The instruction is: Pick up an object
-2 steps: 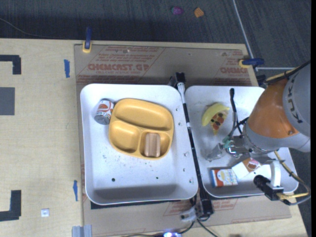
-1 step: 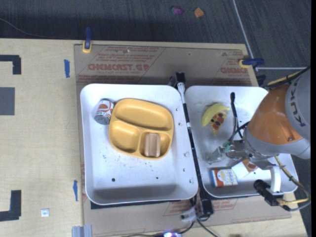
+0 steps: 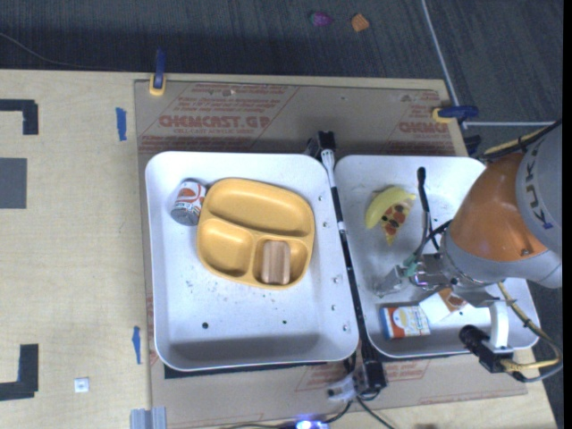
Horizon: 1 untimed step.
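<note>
Two shallow white bins sit side by side on a brown cardboard-covered bench [image 3: 268, 114], which is clamped at its far corners. The left white bin [image 3: 179, 320] holds a yellow plastic divided tray [image 3: 241, 211] with three compartments; a small tan rounded block [image 3: 273, 262] lies in the tray's near right compartment. A crushed red and white drink can [image 3: 187, 201] rests against the tray's far left edge, touching it. The right white bin [image 3: 357, 195] holds a yellow banana-shaped toy with a red patch [image 3: 390, 209] toward its far side, and a small white carton with blue and orange printing [image 3: 405, 322] lying flat near the front wall. The grey arm with its orange band [image 3: 496, 222] reaches in from the right over this bin, its wrist low above the bin floor. The pincer [image 3: 404, 278] points left, between the banana toy and the carton, just above the carton and apart from the toy. Whether its fingers are spread or closed cannot be told, as cables and the wrist clutter that spot. Nothing is seen gripped in it.
</note>
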{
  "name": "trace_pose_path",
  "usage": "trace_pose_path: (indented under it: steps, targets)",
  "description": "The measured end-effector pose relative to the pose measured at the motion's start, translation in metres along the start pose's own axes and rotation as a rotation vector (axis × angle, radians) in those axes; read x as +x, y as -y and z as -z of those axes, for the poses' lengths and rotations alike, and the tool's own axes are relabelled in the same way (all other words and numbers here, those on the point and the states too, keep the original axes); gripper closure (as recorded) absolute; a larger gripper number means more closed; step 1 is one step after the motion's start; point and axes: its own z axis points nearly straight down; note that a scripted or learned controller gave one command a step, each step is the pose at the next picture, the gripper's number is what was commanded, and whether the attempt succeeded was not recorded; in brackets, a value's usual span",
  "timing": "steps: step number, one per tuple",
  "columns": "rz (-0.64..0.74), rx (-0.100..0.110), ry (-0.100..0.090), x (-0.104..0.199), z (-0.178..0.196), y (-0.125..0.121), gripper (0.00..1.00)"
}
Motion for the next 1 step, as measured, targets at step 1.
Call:
trace_pose_path:
  steps: [1]
  targets:
    - [-0.006,-0.008,0.012,-0.0053,0.0109,-0.0012,1.0]
